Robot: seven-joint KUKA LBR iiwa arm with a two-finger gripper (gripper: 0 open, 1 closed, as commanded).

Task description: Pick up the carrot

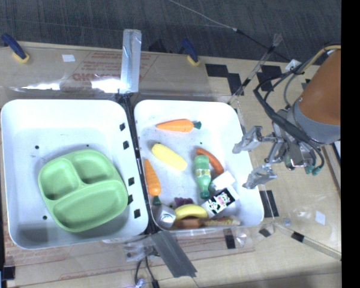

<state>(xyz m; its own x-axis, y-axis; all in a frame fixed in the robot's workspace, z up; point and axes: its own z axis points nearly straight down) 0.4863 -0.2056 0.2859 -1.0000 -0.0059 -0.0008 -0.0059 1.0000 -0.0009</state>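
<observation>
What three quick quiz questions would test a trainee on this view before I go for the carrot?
1. True or false: the green plate lies in the left bin.
2. Where is the gripper? A: over the plate. B: by the right rim of the right bin, jaws spread with nothing between them. C: shut on a banana.
3. Fill in: the carrot near the right bin's far wall has its green top pointing toward the view's ___.

Key: 1 true; 2 B; 3 right.
</observation>
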